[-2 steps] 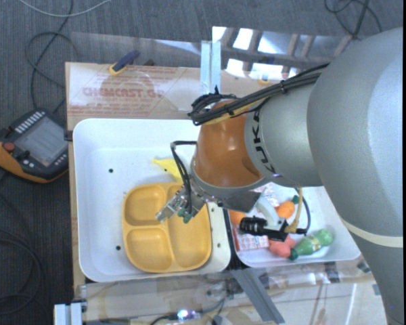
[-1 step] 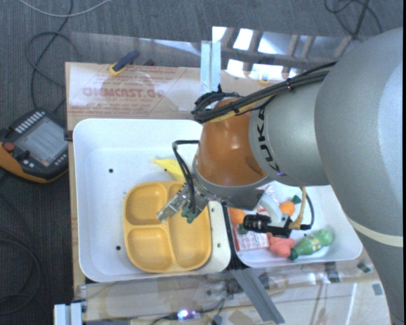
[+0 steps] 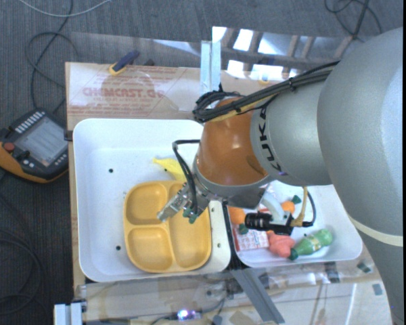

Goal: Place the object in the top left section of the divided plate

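Note:
A yellow divided plate (image 3: 149, 246) lies in the left white bin (image 3: 98, 181). Its top left section (image 3: 144, 204) holds nothing that I can see. My gripper (image 3: 180, 211) hangs over the plate where the top left section meets the long right section. It is open, with nothing visible between its fingers. A yellow object (image 3: 166, 165) lies on the bin floor just beyond the plate's far edge, partly hidden by the orange wrist band (image 3: 227, 151).
The right bin (image 3: 345, 246) holds several toy foods: a green bottle (image 3: 312, 242), an orange piece (image 3: 279, 244), and a red-labelled bottle (image 3: 254, 238). The big grey arm covers much of that bin. A teach pendant (image 3: 30, 146) sits on the floor at left.

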